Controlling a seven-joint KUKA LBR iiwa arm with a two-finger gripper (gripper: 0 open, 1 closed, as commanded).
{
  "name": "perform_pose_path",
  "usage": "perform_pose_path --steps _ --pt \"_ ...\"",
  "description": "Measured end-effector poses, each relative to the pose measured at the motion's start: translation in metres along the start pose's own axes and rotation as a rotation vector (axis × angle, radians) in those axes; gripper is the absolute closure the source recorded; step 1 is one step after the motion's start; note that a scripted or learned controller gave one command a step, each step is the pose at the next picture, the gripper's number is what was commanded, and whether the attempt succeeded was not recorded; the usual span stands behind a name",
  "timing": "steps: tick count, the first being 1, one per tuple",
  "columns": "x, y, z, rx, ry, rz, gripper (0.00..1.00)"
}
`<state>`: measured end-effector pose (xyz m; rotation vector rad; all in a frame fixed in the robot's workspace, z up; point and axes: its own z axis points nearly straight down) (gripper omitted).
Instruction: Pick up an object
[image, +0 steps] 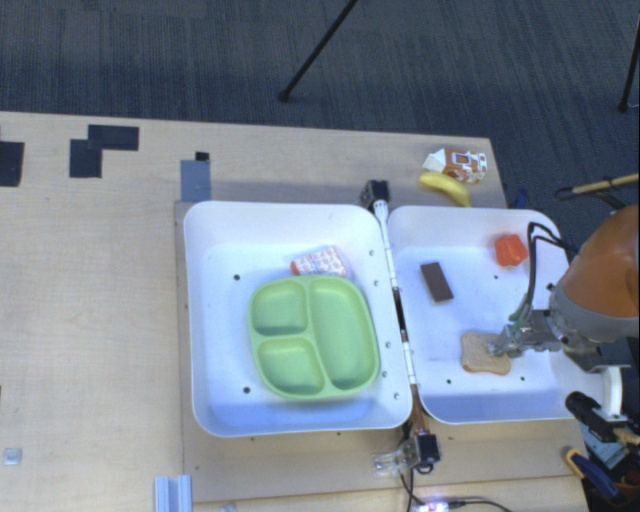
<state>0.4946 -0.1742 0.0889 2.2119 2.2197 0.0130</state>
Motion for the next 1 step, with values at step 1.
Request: perform_pose_path --steps 1 --pt "-0.0323 0.015 -0.0774 0.007 -0.002 0.0 1.0"
